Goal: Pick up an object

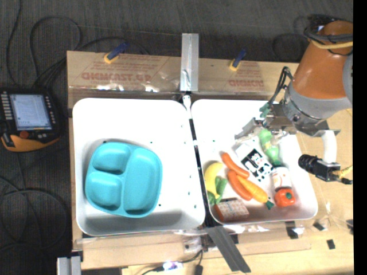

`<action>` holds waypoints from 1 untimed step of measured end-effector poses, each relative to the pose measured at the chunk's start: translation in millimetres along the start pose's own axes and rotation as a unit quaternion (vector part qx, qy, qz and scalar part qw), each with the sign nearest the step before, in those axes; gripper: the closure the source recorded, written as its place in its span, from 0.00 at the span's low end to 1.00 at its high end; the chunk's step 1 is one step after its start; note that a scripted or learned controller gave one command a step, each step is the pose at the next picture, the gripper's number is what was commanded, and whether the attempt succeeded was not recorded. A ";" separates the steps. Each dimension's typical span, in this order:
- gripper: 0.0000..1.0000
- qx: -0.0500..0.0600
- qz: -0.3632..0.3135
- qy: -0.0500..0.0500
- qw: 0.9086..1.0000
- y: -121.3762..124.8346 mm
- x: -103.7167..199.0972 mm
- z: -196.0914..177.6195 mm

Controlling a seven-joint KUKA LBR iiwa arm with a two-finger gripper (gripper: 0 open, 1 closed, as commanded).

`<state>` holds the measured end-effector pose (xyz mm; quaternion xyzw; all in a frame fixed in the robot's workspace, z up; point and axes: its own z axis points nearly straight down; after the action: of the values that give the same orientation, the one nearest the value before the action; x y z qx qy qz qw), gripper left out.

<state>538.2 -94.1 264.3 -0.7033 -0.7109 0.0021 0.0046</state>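
End effector [265, 125] (grip state unclear) above a smooth green bottle [268, 144] beside glossy carrots [236, 166]

Floor [172, 10] dark grey carpet, ribbed look. Black cables [34, 44] loop over floor at left and top. Handheld screen box [27, 119] with orange edge lies on floor at left, screen lit. Table [143, 76] top brown board, red print under clear tape. Two blue and yellow clamps [114, 51] at far edge. Metal bar [190, 62] stands up at middle of far edge. Light even, soft, no strong shadows.
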 end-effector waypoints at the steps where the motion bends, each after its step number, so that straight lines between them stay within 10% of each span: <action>1: 0.00 -0.002 0.057 0.001 0.998 -8.6 -71.6 146.4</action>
<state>528.9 -165.3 117.8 -0.7427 -0.6696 0.0003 0.0043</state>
